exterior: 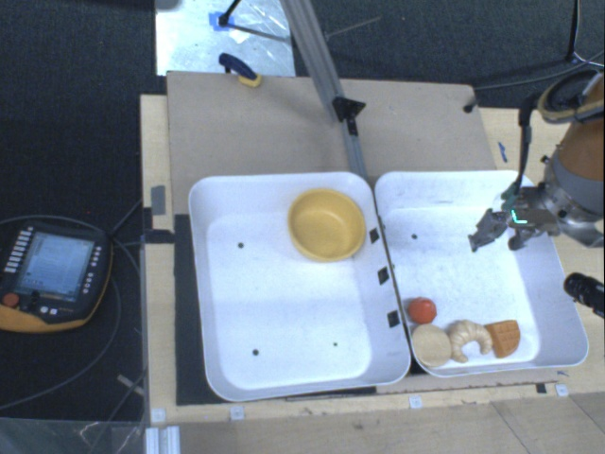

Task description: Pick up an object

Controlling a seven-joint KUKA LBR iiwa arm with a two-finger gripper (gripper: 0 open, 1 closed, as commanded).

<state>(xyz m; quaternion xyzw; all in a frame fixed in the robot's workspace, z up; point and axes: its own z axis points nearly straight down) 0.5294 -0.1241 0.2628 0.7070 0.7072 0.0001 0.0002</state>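
Observation:
My gripper [499, 234] hovers over the right part of the right bin [444, 187], fingers spread apart with nothing between them. Near that bin's front edge lie a red tomato [422, 309], a pale round bun [433, 345], a beige croissant-like piece [467, 337] and an orange-brown wedge [504, 337]. They sit well in front of the gripper. A yellow bowl [326, 223] rests at the back right of the left bin [227, 282].
A metal pole [317, 50] slants across the cardboard behind the bins. A teach pendant [49, 272] lies on the floor at far left. The divider between the bins carries small black clips [383, 274].

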